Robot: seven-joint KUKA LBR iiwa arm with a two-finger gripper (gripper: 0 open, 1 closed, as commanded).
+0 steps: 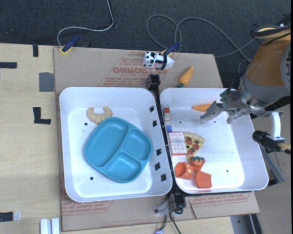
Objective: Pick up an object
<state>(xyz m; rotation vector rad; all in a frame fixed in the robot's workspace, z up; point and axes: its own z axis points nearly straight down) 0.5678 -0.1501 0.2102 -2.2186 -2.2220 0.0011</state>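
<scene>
While no object is yet lifted, the likeliest target is judged to be the orange carrot-shaped piece (202,107), which lies in the upper part of the right bin (234,179), just beside the gripper (219,112). Whether the piece is touched by a fingertip cannot be told from the slanted view. The gripper is seen spread wide, with one dark finger reaching left toward the piece and the other pointing down toward the bin floor; nothing is held between them.

Lower in the same bin, a pizza slice toy (193,142), a printed card (177,143), a tomato-like red piece (197,162) and an orange block (203,180) are grouped near the left wall. A second carrot toy (185,75) is left outside on the cardboard. The left bin (71,130) is occupied by a blue divided plate (118,149) and a croissant toy (98,114).

The approach step is judged to be in hand. For the next move, the fingers would need to be centred over the orange piece, lowered until it is straddled, and then closed before any lift is attempted.
</scene>
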